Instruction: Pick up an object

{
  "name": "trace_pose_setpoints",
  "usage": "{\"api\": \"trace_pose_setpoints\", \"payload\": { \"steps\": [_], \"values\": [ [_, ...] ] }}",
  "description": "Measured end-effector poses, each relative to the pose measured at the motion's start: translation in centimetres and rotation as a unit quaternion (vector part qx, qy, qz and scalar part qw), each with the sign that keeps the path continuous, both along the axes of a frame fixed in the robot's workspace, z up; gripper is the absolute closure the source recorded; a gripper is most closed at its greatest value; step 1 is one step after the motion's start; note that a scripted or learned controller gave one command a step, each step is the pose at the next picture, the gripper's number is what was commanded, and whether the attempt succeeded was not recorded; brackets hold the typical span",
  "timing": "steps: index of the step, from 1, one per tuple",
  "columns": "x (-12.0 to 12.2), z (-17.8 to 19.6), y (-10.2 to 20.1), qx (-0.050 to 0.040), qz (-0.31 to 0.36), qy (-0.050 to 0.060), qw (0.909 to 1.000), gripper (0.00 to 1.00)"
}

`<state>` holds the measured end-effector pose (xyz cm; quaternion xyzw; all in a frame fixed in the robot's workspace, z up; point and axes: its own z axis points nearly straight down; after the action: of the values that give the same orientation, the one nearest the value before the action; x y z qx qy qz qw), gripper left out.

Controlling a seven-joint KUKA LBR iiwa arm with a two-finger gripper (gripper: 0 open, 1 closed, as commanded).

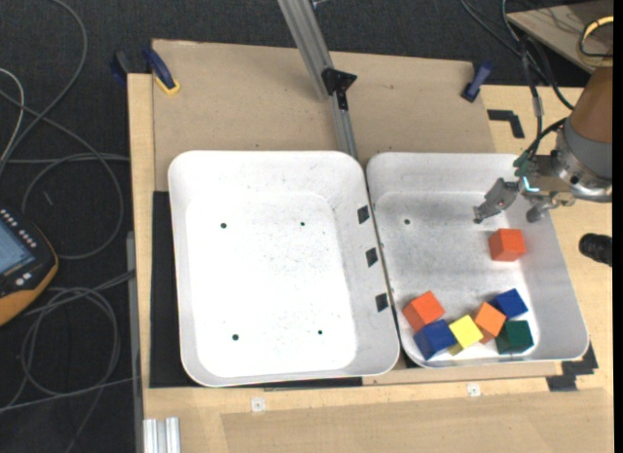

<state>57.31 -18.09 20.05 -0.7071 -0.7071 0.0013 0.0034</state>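
My gripper (pixel 510 208) hangs over the back part of the right bin (pixel 428 188), open, with its two fingers spread apart and nothing between them. Just below it an orange-red cube (pixel 507 245) lies alone on the bin floor. At the bin's front a cluster of cubes is packed together: an orange one (pixel 422 309), a blue one (pixel 436 338), a yellow one (pixel 466 330), a second orange one (pixel 490 319), another blue one (pixel 509 301) and a dark green one (pixel 515 336).
The left bin (pixel 195 198) sits beside the right one, parted by a ridge with black clips (pixel 371 256). A grey metal pole (pixel 310 37) slants up from the back. Cables and a handheld device (pixel 18 261) lie on the floor at left.
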Motion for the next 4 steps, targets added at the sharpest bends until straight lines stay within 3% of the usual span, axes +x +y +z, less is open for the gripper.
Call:
{"api": "trace_pose_setpoints", "payload": {
  "steps": [1, 2, 3, 4],
  "values": [
    [0.1, 0.3, 0.0, -0.0005, 0.000, -0.002, 1.0000, 0.00],
    [-0.6, -5.9, -0.1, 0.0000, 0.000, 0.000, 1.0000, 0.00],
    [-0.1, -8.3, -0.3, -0.0044, 0.000, -0.011, 0.9999, 0.00],
    [0.1, -7.3, -0.3, -0.0054, 0.000, -0.013, 0.9999, 1.00]
  ]
}}
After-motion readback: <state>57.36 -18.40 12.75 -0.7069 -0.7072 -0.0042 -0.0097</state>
